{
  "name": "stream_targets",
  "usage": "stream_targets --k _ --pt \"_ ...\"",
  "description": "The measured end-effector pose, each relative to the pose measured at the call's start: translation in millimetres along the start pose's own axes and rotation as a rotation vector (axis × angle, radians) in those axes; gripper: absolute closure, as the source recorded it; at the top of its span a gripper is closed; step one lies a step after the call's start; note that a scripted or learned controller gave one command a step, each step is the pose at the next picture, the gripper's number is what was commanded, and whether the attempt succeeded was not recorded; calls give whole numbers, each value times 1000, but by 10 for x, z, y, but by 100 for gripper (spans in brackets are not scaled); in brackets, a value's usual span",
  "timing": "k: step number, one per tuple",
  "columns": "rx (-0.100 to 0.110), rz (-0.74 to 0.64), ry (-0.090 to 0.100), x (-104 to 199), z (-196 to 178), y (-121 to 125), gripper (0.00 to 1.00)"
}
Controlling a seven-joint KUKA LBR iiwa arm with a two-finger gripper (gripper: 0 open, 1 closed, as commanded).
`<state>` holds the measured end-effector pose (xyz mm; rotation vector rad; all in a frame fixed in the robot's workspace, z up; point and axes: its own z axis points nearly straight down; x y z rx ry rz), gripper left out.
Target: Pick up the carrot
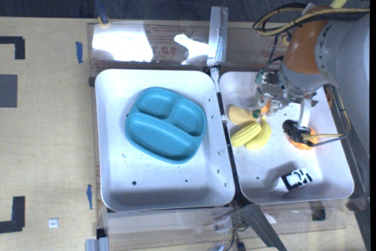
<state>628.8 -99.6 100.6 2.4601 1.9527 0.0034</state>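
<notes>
Your landmark is the yellow ridged toy [251,134] in the right bin [329,185]. The gripper [264,104] is down just past that toy's far edge, with the arm coming in from view-right.

You can see a small orange sliver at the gripper tip, just beyond the yellow toy and near it. I read that as the carrot [265,107], mostly covered by the gripper. I can't tell from this angle how wide the gripper is or whether it has the carrot.

- A pale yellow piece [237,114] touches the toy on its far-left side.
- An orange patch [304,144] sits view-right of the toy, apart from it and partly covered. I can't tell what it is.
- A black-and-white block [296,178] lies nearer the camera and right of the toy, well apart.
- A blue divided plate [166,123] sits view-left of the toy, over the bin wall, in the left bin [111,173].
</notes>
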Motion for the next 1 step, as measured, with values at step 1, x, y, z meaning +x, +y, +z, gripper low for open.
stream_targets --k 1 --pt "-4 -162 0 284 -928 180 100"
